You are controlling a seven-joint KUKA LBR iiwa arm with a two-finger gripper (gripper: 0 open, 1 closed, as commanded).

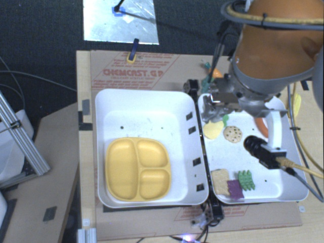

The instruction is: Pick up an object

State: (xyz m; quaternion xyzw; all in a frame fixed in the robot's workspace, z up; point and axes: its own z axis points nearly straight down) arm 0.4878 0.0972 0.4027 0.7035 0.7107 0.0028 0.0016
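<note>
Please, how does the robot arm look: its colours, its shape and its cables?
The arm is thick and rounded, grey, with a wide orange band above the wrist. Black cables loop around it. The gripper is silvery metal.

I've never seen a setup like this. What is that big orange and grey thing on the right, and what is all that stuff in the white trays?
That big shape is a robot arm, filmed by one camera fixed above the bench and looking down at a slant. At its end is the gripper, its "hand", over the left side of the right bin.

The left bin holds a yellow divided plate. The right bin holds small pieces: a pale yellow piece, a speckled round cookie, an orange piece, a tan slice, a purple piece and a green piece.

I cannot tell whether the gripper holds anything.
</note>
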